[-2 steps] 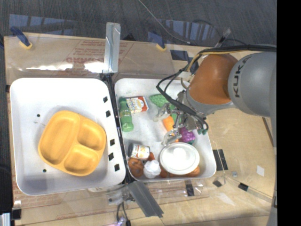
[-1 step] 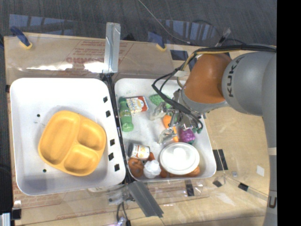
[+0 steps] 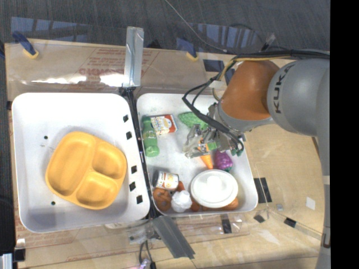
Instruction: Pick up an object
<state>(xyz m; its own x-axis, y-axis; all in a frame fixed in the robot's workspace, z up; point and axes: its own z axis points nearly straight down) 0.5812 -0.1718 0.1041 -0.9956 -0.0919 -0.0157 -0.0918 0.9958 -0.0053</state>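
Cardboard-covered bench carrying 2 white bins: left bin (image 3: pixel 22 150) holding 1 yellow 3-compartment tray (image 3: pixel 85 168). Right bin (image 3: pixel 168 102) holding approx 8 items incl 1 round white lid (image 3: pixel 213 189), 1 green bottle (image 3: pixel 151 139), 1 purple grape bunch (image 3: pixel 224 161). Gripper (image 3: pixel 197 145) hovering mid-bin; grip state can't tell.

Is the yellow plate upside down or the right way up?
Right way up. The yellow plate lies in the left bin with its three hollow sections facing upward.
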